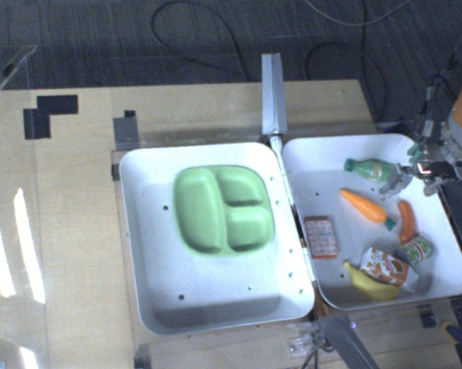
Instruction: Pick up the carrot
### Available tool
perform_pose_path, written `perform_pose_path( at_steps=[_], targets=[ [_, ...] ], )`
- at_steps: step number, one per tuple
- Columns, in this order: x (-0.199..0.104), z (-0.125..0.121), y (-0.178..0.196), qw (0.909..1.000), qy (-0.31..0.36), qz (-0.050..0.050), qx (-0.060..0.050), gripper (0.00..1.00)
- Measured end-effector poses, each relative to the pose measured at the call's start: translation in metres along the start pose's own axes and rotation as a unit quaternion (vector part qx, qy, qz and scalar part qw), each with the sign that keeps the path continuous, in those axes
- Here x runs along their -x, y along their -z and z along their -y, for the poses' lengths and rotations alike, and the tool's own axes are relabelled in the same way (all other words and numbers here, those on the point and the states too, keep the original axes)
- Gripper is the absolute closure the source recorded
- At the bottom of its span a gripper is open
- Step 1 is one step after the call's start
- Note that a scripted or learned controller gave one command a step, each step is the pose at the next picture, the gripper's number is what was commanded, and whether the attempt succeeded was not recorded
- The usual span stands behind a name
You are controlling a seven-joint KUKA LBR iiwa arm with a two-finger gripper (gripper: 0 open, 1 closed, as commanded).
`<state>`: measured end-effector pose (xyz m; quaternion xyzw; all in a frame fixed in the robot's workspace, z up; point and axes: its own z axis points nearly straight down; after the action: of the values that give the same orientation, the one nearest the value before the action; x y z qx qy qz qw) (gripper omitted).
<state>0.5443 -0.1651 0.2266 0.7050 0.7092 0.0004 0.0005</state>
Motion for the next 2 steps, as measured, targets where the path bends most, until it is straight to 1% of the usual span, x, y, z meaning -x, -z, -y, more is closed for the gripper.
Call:
perform_pose_path(
  at_steps=[1, 2],
  targets=[
    [-0.024, -0.033, -0.116, 0.9961, 0.088, 0.0, 0.0, 0.0],
    [-0.024, -0.036, -0.105, 0.996, 0.089, 0.001, 0.004, 1.0]
  ],
)
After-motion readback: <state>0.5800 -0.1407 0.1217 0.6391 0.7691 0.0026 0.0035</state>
